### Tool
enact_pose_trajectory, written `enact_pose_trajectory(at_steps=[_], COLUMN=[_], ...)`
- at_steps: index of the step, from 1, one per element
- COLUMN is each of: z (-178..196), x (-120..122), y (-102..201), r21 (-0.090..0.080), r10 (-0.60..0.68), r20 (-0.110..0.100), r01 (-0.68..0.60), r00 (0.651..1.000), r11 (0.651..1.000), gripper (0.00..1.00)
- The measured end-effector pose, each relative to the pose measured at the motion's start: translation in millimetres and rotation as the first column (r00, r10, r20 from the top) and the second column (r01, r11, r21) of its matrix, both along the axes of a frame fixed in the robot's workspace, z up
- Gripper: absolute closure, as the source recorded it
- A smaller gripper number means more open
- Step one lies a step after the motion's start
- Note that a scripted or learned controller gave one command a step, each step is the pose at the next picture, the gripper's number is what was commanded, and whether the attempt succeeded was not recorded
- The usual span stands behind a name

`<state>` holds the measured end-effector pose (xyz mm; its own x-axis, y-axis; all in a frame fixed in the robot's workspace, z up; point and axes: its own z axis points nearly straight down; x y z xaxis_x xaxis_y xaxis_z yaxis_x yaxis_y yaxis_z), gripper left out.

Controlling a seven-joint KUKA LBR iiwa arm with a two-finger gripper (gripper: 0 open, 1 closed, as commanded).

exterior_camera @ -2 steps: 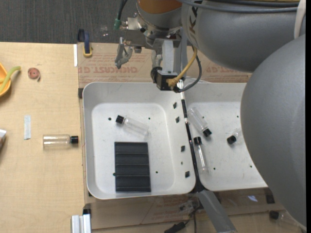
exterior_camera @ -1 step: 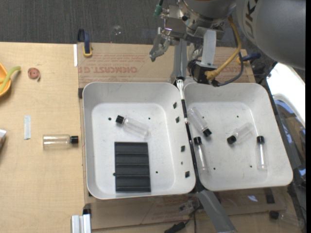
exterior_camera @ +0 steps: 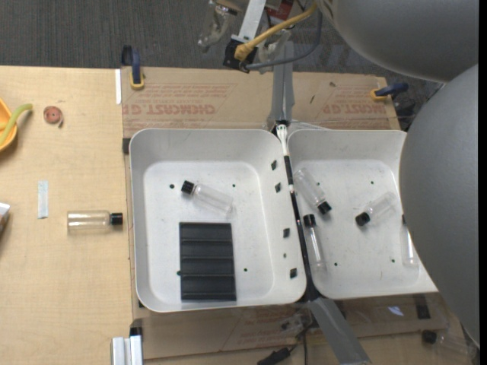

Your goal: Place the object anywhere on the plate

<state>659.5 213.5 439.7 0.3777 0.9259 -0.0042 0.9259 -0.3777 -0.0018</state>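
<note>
A black ridged plate (exterior_camera: 206,261) lies flat in the near part of the left bin (exterior_camera: 144,204). Behind it, a clear vial with a black cap (exterior_camera: 204,195) rests on the bin floor, apart from the plate. In the right bin (exterior_camera: 380,280) lie several more clear vials, one near the divider (exterior_camera: 313,192), one along the left wall (exterior_camera: 314,242) and one toward the right (exterior_camera: 377,210). My gripper (exterior_camera: 221,44) hangs high beyond the far edge of the bins, over the cardboard, with nothing visibly in it.
A clear bottle with a black cap (exterior_camera: 94,219) lies on the wooden bench left of the bins. A yellow object (exterior_camera: 7,124), a small red disc (exterior_camera: 52,114) and a white strip (exterior_camera: 42,199) sit further left. The grey arm (exterior_camera: 449,204) covers the right side.
</note>
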Motion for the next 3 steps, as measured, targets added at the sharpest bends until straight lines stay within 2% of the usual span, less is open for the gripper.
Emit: enact_pose_trajectory(at_steps=[1,2,3], z=[0.3,0.2,-0.1], x=[0.0,-0.2,-0.2], y=[-69.8,-183.6,-101.5], r21=[0.001,0.001,0.000], r10=[0.087,0.095,-0.288], r20=[-0.001,-0.002,0.000], r01=[-0.087,-0.095,0.288], r00=[0.996,0.995,0.958], r11=[0.996,0.995,0.958], gripper=[0.00,0.00,0.00])
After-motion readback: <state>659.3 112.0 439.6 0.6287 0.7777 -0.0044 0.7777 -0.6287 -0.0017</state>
